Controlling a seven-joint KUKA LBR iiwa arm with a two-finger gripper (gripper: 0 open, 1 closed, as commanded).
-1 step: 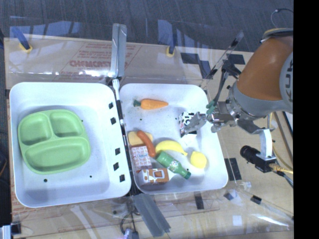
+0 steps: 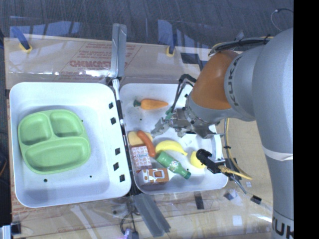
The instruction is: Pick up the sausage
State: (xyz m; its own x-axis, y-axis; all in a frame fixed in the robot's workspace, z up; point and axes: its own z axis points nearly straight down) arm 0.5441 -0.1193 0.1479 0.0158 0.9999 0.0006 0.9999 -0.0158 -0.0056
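Now, step: approach; we judge nothing grasped.
Sausage (image 2: 146, 142): right bin (image 2: 149, 89), left side, touching banana (image 2: 171, 147).
Tool (image 2: 164, 125): just beside; we can't tell its opening.
Next: lower over sausage.

Bins (image 2: 30, 193): smooth white plastic. Green tray (image 2: 52, 141): matt plastic. Sausage (image 2: 147, 142) by gripper (image 2: 162, 126): glossy. Arm (image 2: 264, 78): satin grey.

green divided plate (image 2: 53, 140) in left bin (image 2: 30, 193) — carrot (image 2: 152, 104), banana (image 2: 172, 148), green bottle (image 2: 173, 164)
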